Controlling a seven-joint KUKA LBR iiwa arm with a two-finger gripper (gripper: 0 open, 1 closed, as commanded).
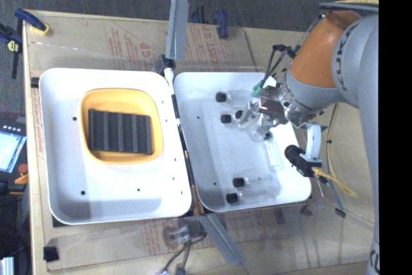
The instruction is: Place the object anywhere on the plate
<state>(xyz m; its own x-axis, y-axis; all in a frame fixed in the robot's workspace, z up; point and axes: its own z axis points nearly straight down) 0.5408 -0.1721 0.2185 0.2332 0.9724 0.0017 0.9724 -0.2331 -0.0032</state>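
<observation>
Gripper [257,119] low over right shallow white bin [206,183], finger state impossible to tell, yellow rounded plate with dark ribbed centre [119,100] in left white bin [58,183].

A single fixed camera looks down on me at a slant from well above the desk [96,29]. It takes in the left bin [58,190] and right bin [206,170]; my arm [335,67] enters from its right.
</observation>
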